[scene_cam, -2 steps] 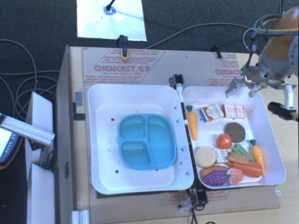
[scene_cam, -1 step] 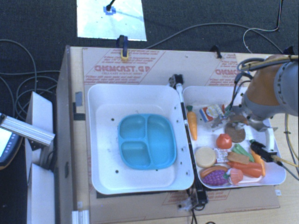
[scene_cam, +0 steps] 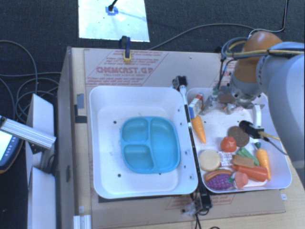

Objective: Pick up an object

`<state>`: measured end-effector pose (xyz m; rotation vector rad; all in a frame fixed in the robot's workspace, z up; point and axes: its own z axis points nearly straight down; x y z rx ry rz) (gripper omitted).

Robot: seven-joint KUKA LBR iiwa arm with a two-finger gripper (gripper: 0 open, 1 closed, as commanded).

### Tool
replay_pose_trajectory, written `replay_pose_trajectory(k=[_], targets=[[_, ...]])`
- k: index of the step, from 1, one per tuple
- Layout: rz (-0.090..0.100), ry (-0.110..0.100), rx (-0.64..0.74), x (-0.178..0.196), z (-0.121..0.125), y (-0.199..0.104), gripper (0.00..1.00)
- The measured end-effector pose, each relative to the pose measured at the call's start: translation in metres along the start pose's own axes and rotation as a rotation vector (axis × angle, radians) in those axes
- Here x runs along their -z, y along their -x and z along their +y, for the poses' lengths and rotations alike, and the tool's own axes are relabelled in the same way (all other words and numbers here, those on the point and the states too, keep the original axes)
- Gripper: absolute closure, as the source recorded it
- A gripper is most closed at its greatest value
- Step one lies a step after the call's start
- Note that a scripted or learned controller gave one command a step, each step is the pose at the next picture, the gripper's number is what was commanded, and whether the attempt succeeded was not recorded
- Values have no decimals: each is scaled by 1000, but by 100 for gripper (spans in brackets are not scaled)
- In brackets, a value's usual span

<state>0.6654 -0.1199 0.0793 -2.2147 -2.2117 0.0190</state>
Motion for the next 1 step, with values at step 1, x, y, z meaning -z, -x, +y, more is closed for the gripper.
replay_pose_trajectory(k=[1], targets=[[1, 13, 3, 9, -72, 21, 0]])
